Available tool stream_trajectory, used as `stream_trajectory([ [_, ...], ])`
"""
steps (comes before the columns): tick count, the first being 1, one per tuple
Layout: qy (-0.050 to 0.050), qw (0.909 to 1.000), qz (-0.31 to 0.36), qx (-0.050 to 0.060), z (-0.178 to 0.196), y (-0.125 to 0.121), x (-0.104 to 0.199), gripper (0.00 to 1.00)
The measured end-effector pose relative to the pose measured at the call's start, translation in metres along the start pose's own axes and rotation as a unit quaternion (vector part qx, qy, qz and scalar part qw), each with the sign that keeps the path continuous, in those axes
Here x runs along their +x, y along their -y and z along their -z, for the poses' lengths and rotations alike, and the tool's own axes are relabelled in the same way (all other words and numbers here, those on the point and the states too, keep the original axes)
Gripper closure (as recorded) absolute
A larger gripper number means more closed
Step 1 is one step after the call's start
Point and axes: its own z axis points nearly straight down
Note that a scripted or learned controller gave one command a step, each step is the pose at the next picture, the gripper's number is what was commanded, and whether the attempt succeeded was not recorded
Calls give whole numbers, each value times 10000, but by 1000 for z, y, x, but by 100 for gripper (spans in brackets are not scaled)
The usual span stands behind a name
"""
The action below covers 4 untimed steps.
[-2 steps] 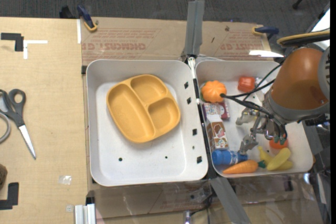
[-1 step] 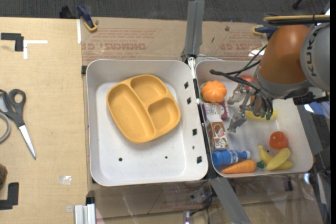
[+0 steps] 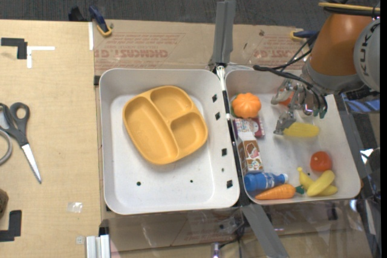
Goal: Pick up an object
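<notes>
Corn cob [image 3: 301,130], yellow toy, lies in right bin [image 3: 347,148] upper-mid, w/ gripper [image 3: 284,124] just at its left end. Jaw state: can't tell, too small/cluttered. Prob. light hard plastic, smooth, rounded, so may roll or slip; best grip across the mid-body, short axis. Orange pumpkin [image 3: 246,104] sits near, to the left.

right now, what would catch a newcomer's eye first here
The big orange divided plate lying alone in the left bin. Next, the right bin, crowded with bright toy food such as an orange pumpkin and a carrot, with the arm's hand hovering beside a yellow piece.
</notes>
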Motion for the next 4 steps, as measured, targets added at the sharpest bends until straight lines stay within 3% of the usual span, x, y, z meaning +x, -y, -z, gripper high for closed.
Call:
stream_trajectory([
  [1, -18, 9979, -653, -2, -1, 3, 36, 0],
  [2, -9, 9947, -1032, -4, -1, -60, -11, 0],
  [3, 17, 9948, -1015, 5, 9, -60, -12, 100],
  [4, -11, 9886, -1506, 2, 134, -95, 4, 100],
])
